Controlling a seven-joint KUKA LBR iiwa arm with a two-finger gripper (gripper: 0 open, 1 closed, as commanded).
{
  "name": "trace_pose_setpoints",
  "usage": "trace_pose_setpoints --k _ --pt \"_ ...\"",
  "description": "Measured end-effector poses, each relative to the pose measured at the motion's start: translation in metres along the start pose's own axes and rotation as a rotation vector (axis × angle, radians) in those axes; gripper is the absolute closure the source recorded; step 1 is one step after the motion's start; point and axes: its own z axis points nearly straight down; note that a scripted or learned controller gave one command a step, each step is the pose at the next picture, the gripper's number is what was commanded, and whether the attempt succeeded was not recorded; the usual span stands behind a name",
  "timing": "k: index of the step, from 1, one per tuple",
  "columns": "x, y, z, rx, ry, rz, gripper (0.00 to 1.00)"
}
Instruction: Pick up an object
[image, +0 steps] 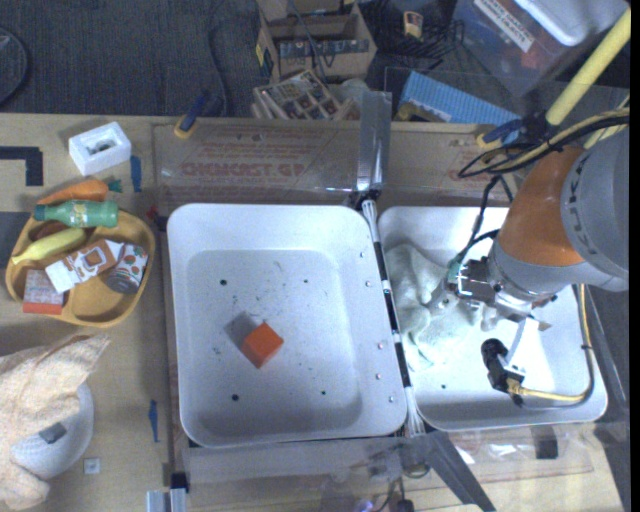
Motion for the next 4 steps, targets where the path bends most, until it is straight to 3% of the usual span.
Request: trace_pose_setpoints --k 1,2,3,4 --pt "-0.073 0.003 -0.027 -0.004 -0.001 0.037 0.0" --pt "-0.079 0.075 0.022 -0.011 -0.002 0.006 0.0" --pt "-0.099 0.072 -0.046 -0.005 -0.001 -0.019 0.0" --pt "-0.017 0.007 -0.056 0.0 0.001 0.027 0.0"
